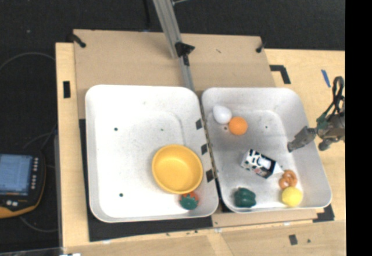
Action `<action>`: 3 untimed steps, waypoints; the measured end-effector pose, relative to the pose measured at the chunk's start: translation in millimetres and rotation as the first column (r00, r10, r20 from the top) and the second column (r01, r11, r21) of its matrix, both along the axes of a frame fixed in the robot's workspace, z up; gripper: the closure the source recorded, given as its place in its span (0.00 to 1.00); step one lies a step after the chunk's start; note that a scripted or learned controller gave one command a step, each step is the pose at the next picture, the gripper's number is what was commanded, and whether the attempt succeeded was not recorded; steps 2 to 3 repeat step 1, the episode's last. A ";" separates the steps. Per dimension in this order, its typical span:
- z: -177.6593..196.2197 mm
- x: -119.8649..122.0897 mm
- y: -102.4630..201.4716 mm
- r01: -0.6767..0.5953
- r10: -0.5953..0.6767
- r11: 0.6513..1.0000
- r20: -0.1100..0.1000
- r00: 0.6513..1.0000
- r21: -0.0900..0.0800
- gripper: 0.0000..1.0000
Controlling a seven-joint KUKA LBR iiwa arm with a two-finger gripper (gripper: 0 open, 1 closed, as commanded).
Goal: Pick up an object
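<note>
The right bin (256, 98) holds a white egg-shaped object (221, 113), an orange ball (238, 126), a black-and-white patterned box (258, 163), a small orange ring-shaped toy (288, 178), a yellow ball (292, 196) and a dark green object (245, 197). My gripper (311, 141) hangs over that bin's right rim, above and to the right of the patterned box. It is open, with nothing between its fingers (299, 139).
The left bin (116, 132) holds a yellow bowl (177, 168) and a small green-and-red object (189, 201) at its front right corner. A grey metal pole (168, 22) slants up from between the bins. A handheld screen device (20, 182) lies at far left.
</note>
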State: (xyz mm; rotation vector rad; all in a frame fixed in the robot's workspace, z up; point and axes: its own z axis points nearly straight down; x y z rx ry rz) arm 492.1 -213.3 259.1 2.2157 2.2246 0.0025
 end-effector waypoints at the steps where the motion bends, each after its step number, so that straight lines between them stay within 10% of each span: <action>1: 0.0 0.0 0.0 0.001 -0.001 1.000 0.000 1.000 0.000 0.00; 3: 0.0 0.0 0.0 0.001 -0.001 1.000 0.000 1.000 0.000 0.00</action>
